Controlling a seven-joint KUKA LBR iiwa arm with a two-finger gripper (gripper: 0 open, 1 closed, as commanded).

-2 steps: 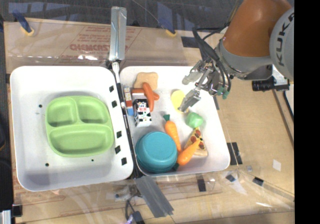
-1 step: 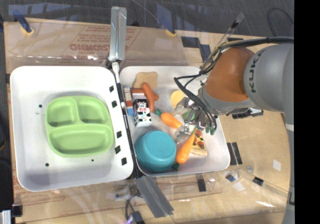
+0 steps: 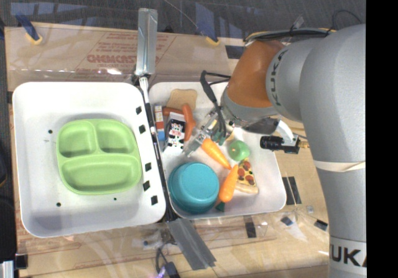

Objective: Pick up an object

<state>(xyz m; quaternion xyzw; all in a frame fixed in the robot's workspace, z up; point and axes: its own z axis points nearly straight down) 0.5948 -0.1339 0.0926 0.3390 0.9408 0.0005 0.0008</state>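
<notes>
The right bin (image 3: 274, 201) holds several toy foods. A blue bowl (image 3: 194, 187) sits at its front, with one orange carrot (image 3: 216, 154) just behind it and a second carrot (image 3: 228, 185) to its right. A green round fruit (image 3: 237, 149), a pizza slice (image 3: 247, 178), a bread slice (image 3: 181, 99), a reddish sausage (image 3: 188, 121) and a small black-and-white carton (image 3: 176, 132) lie around them. My gripper (image 3: 202, 135) is low in this bin, between the sausage and the upper carrot, close to the carrot's left end. Nothing is visibly held.
The left bin (image 3: 37, 208) bears a green divided plate (image 3: 98, 155). A metal divider bar (image 3: 147, 40) runs between the bins at the back. The grey arm with its orange band (image 3: 255, 78) covers the right bin's back right corner.
</notes>
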